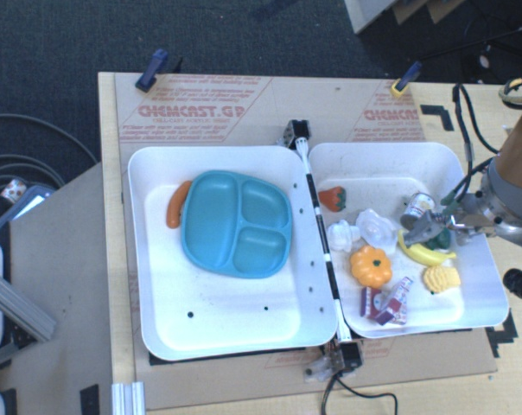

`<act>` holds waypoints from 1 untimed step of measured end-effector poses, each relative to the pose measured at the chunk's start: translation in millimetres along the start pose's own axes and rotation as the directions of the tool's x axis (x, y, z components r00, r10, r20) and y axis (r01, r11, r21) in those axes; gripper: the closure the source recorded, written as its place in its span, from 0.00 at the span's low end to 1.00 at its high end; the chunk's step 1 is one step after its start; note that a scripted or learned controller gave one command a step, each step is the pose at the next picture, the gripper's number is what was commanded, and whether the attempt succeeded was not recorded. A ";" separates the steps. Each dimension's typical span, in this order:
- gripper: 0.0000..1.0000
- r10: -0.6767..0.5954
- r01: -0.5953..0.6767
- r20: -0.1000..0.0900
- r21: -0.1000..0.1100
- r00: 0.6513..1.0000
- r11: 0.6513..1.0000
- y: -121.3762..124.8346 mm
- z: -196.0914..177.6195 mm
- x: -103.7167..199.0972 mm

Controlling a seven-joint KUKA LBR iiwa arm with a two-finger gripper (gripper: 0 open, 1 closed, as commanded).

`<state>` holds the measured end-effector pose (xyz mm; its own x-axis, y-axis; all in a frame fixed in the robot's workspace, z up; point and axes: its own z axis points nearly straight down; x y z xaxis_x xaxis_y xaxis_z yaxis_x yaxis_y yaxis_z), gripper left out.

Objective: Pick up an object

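The hand point(423, 226) reaches in low over the right bin point(391, 158), its grey fingers angled down toward the toys, and whether they stand wide or narrow cannot be told from this slant; nothing is plainly seen between them. The nearest thing to pick is one yellow banana point(427, 253), curved and slim, lying just beneath and touching or nearly touching the hand. Just past the hand's tip sits one small silvery can point(418, 205) with a blue-green label. Below the banana lies one yellow corn cob point(442, 277), knobbly and short. Farther out from the hand, toward the divider between the bins, are one orange pumpkin point(371, 266) with a green stem, one clear crumpled plastic piece point(375, 226), one small white piece point(340, 234), and one red strawberry point(332, 199) with a green top. One dark red and white packet point(388, 302) lies near the bin's front edge. Well apart from the hand, the left bin point(157, 309) holds one blue divided plate point(237, 224) with three compartments and one orange carrot point(176, 204) touching its far side. Both bins rest on the tabletop point(244, 102).
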<state>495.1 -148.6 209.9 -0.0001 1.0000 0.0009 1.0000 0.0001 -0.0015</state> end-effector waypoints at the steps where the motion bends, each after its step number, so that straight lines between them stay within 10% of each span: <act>1: 0.00 0.000 0.000 0.002 -0.003 1.000 1.000 74.9 122.8 -30.6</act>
<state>569.8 -179.1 86.9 -0.0003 1.0000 -0.0009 1.0000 0.0003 0.0010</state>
